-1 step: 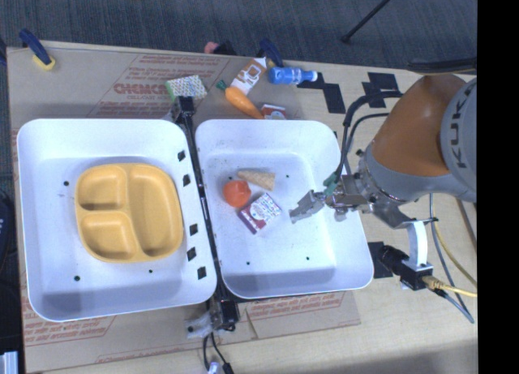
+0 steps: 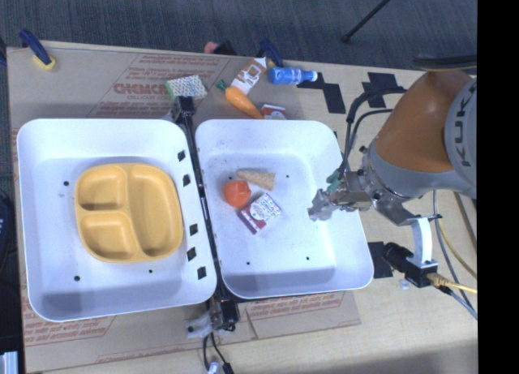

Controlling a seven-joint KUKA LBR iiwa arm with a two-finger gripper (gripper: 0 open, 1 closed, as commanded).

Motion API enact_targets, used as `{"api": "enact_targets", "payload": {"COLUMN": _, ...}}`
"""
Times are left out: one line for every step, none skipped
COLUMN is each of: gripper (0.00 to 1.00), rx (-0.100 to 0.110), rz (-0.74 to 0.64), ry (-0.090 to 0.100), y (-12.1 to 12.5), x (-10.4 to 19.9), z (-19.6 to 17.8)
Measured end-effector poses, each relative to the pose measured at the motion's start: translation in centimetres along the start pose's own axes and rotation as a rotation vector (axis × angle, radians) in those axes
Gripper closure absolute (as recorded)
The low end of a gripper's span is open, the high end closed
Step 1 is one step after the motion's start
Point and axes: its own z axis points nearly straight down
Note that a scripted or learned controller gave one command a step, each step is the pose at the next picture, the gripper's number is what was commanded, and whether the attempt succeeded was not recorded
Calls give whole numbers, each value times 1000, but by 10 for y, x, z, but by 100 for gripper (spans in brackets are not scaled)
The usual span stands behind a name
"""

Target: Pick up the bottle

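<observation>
Camera view from above the bench: on the left, one of two white bins (image 2: 40, 226) holds a single yellow divided plate (image 2: 128, 212); behind it on the cardboard lies one green patterned sponge (image 2: 186, 87). Moving right, one white-and-orange carton (image 2: 250, 75) and one carrot (image 2: 242, 101) lie beyond the second bin (image 2: 345, 255), and just beside them rests the one blue bottle (image 2: 290, 76), on its side on the cardboard, outside both bins and near the second bin's far rim. Inside that bin sit three things close together: one red ball (image 2: 237, 193), one tan wedge (image 2: 257, 178) and one small red-and-white packet (image 2: 260, 212). Further right, the lone gripper (image 2: 320, 206) hangs low over the bin's right side, near the wall, well apart from the bottle and with nothing seen in its grasp; whether it is open or closed cannot be told at this angle. The task appears to be at the approach stage, with the pick not yet made. The next move likely calls for lifting clear of the bin wall, travelling toward the far rim and lining up across the bottle's narrow body before descending.
</observation>
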Motion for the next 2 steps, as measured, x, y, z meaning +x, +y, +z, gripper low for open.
{"api": "enact_targets", "payload": {"gripper": 100, "rx": 0, "rz": 99, "ry": 0, "y": -6, "x": 16, "z": 96}}
{"api": "enact_targets", "payload": {"gripper": 100, "rx": -3, "rz": 429, "ry": -1, "y": -5, "x": 14, "z": 25}}
